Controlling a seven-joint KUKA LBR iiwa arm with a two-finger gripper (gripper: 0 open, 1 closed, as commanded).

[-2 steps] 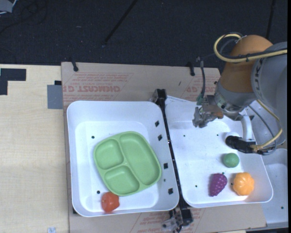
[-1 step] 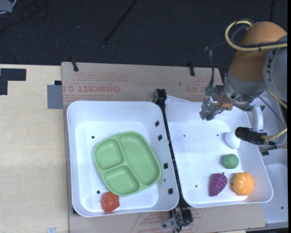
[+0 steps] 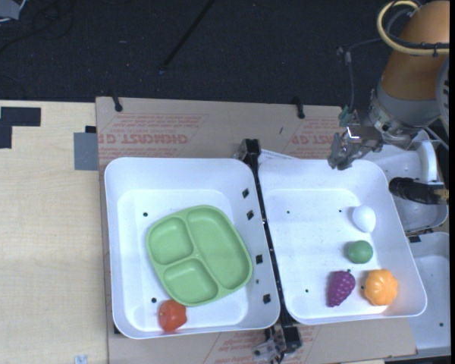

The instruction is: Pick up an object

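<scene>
So the gripper (image 3: 343,158) is hanging over the far rim of the right bin (image 3: 318,203), up around the bin's 1 o'clock corner. Honestly can't tell from this angle whether it's clenched or released, it's just a dark blob against the cardboard, and nothing visible is caught in it.

The pickable stuff in that bin is all bunched along the right side, well apart from the gripper and down toward 5 o'clock from it. There's a white egg (image 3: 363,218) nearest, then a small green round fruit (image 3: 359,252) just below it, then a purple bunch of grapes (image 3: 340,287) and an orange little pumpkin-looking thing (image 3: 381,287) side by side near the front edge. The grapes and the orange piece are nearly touching.

Left bin (image 3: 129,203) has a green three-compartment plate (image 3: 199,255) sitting at a tilt in the middle, and its sections have nothing in them. A red-orange fruit (image 3: 172,315), maybe a tomato or strawberry, sits at the plate's 7 o'clock, right against its rim in the bin's front corner.

Both bins rest on a cardboard sheet (image 3: 182,131) with reddish printed lettering, upside down from here and too blurry for me to read properly.
</scene>
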